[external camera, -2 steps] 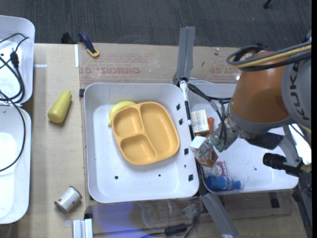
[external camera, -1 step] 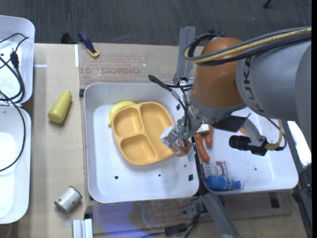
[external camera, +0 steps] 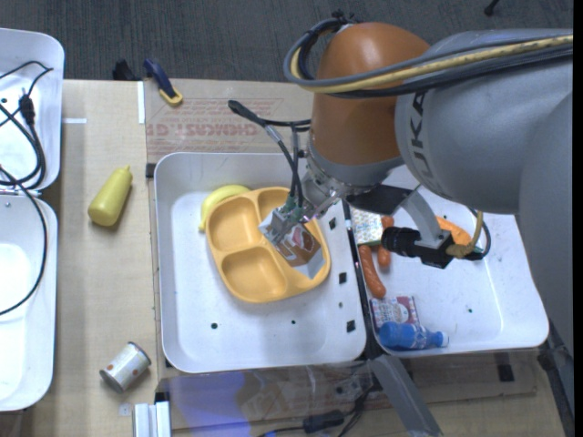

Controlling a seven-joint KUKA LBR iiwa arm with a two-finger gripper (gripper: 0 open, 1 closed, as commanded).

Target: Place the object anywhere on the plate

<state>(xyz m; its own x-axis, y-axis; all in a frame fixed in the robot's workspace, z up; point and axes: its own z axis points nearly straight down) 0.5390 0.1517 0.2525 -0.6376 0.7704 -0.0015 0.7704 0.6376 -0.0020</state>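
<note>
Here the end effector [external camera: 290,228] hovers over the yellow plate [external camera: 239,264] (grip state unclear).

grey robot arm housing [external camera: 474,126]: white letters "uk" readable at its left edge, seen sideways, rest cut off
flat brown cardboard sheet [external camera: 219,130]: reddish printed word along its top strip, upside down, too faint to read
small silver can with red dots [external camera: 125,364]: marks only, no readable text
red, white and blue packet [external camera: 398,312]: print there, too small to read
checkered green and white packet [external camera: 367,228]: pattern only, no legible text
</note>
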